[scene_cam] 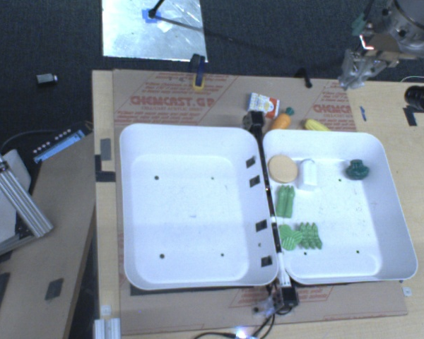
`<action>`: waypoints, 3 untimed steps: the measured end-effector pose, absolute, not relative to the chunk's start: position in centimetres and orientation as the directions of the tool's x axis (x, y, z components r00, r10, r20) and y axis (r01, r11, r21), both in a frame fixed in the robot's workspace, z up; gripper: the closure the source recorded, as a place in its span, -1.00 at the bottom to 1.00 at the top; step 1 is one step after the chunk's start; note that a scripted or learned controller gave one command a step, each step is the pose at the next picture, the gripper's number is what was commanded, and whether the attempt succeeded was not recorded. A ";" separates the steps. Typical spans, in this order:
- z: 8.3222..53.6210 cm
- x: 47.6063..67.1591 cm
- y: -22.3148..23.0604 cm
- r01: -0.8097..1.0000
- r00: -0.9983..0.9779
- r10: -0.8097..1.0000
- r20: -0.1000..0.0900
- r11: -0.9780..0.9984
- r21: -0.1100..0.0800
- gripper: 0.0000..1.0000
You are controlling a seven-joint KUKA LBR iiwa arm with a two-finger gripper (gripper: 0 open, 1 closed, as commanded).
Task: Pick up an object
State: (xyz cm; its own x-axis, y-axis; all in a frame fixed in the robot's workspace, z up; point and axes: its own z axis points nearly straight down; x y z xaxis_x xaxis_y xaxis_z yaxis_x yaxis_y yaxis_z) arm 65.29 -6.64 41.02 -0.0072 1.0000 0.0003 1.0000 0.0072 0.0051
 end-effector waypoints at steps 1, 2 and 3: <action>40.2 60.8 -2.8 1.000 -0.007 1.000 0.001 0.007 0.000 1.00; 37.7 56.1 2.6 1.000 -0.009 1.000 0.002 0.009 -0.003 1.00; 38.3 54.5 8.9 1.000 -0.011 1.000 0.002 0.011 0.002 1.00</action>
